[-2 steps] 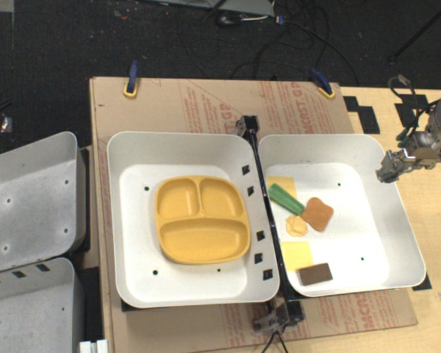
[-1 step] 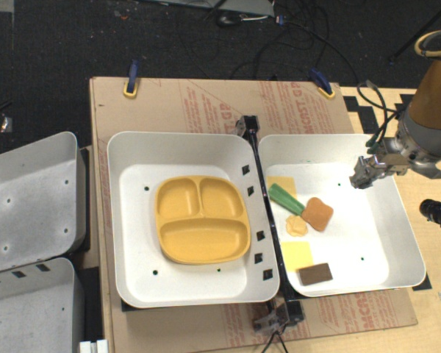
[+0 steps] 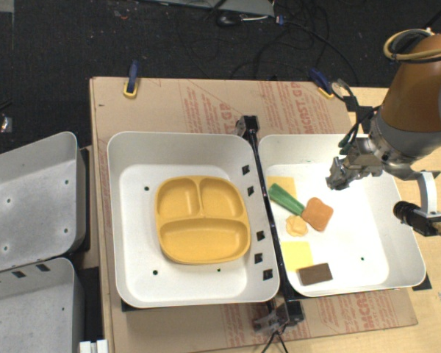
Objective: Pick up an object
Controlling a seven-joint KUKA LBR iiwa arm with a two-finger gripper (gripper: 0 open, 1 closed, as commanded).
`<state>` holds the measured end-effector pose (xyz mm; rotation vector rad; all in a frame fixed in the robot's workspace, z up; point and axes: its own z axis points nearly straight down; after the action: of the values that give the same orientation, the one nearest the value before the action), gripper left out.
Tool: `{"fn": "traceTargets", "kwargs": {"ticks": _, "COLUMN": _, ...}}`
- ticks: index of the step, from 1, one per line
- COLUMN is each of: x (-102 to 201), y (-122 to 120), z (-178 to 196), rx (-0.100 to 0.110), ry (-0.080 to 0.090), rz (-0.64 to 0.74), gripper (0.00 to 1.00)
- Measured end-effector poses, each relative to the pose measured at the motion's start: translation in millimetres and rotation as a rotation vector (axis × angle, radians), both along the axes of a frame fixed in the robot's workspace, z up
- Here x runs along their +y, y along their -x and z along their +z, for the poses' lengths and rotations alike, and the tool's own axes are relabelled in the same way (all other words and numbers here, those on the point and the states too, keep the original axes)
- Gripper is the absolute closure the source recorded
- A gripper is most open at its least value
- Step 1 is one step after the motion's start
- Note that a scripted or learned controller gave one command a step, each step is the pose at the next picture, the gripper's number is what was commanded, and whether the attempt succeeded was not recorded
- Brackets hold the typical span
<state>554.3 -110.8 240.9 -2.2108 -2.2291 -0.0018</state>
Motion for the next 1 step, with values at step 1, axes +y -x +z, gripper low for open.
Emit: {"fn": "traceTargets", "kwargs": {"ticks": 1, "x": 53.7, "y": -7.8, "z": 6.5, "rx": -0.002, "ry": 0.001, "rz": 0.000, "gripper": 1.00}}
